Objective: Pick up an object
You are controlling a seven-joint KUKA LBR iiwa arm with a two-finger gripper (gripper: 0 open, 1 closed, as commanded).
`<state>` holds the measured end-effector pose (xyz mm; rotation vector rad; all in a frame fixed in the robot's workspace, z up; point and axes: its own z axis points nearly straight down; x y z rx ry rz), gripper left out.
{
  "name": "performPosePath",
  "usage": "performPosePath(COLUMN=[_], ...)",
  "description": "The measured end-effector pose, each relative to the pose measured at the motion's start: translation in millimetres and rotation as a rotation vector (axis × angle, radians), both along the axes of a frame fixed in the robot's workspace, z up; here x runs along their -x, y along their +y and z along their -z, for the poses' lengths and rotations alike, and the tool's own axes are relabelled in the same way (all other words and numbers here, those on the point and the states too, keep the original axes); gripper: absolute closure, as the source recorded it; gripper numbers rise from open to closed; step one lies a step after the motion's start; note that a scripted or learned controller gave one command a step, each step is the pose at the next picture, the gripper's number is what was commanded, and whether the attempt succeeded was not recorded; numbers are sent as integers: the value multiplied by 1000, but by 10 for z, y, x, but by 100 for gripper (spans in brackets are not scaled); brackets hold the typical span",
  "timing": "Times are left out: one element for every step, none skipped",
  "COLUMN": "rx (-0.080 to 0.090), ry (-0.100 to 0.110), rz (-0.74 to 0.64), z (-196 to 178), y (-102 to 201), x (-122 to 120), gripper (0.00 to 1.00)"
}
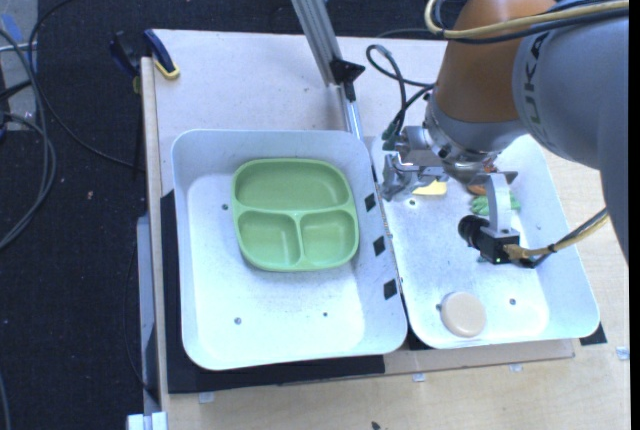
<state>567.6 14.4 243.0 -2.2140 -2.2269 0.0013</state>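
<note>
Likely target: a small yellow piece point(432, 187) on the floor of the right bin point(560, 288), in that bin's upper left part, a little right of frame centre.
How it lies: flat, partly under the wrist. What shows runs roughly left to right in the frame; its full outline is hidden, so the long axis is only a guess.
Pincer: the pincer point(398, 174) hangs low over the same bin, close to the bin's left wall. Whether it is spread or pressed together cannot be told, and nothing is seen held in it.
Key relation: the yellow piece lies just beside the pincer, toward the frame's right and barely lower. I judge a short shift rightward would put the pincer over it.
Arm: the single grey arm point(560, 78) comes in from the upper right.
Other candidates: a green thing point(503, 203) further right in the right bin, and a round cream thing point(463, 314) near that bin's lower edge, well apart from the pincer.
Left bin: the left bin point(290, 318) holds a green divided plate point(296, 214), left of the pincer across the two walls.
Counter: the pale counter point(240, 78) carries both bins.
</note>
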Motion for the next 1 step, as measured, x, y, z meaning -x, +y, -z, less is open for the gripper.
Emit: performPosePath(rx=[1], ry=[-3], rz=[-1], z=[110], y=[563], x=[-133], gripper=[100])
